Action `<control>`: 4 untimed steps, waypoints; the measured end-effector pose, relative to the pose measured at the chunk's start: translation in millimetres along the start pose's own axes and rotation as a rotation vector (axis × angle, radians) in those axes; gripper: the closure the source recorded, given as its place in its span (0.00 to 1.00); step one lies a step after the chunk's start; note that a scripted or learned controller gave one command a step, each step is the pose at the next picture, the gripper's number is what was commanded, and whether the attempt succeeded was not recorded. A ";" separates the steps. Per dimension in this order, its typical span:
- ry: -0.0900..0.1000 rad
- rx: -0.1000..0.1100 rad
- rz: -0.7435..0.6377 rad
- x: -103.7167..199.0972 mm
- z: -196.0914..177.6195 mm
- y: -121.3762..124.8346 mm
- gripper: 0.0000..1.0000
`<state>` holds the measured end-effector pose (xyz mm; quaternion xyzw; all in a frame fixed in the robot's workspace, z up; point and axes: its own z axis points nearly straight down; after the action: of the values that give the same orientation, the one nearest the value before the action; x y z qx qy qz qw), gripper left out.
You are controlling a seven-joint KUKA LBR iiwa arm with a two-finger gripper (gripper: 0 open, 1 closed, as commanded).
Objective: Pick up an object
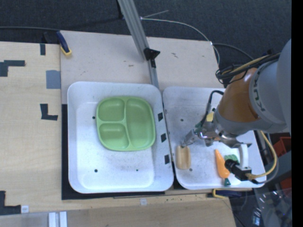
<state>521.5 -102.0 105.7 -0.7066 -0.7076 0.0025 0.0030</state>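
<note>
The jaws [191, 137] hang low over the right bin [189, 100], at the end of the grey arm [265, 93] with its orange band. Whether they are open or closed I cannot tell, because the wrist covers them from above, and I see no object held.

Just below the jaws, towards the near rim, lies a small tan block [182, 157]; it seems apart from them, not touching. To the right of the jaws and a little nearer lies an orange carrot [221, 162] with a green piece beside it.

Well to the left of the jaws, in the left bin [75, 141], rests a green divided plate [126, 123].

I judge the step is the approach, with the grasp not yet made. The next move probably calls for centring over the tan block, then descending.
</note>
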 end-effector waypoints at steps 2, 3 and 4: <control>-0.001 -0.010 0.000 4.8 -55.3 4.1 1.00; -0.002 -0.011 0.000 -0.5 -101.8 11.2 1.00; -0.001 -0.008 0.000 -0.2 -120.9 11.6 1.00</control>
<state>534.0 -102.2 226.5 -0.7066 -0.7076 -0.0003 -0.0003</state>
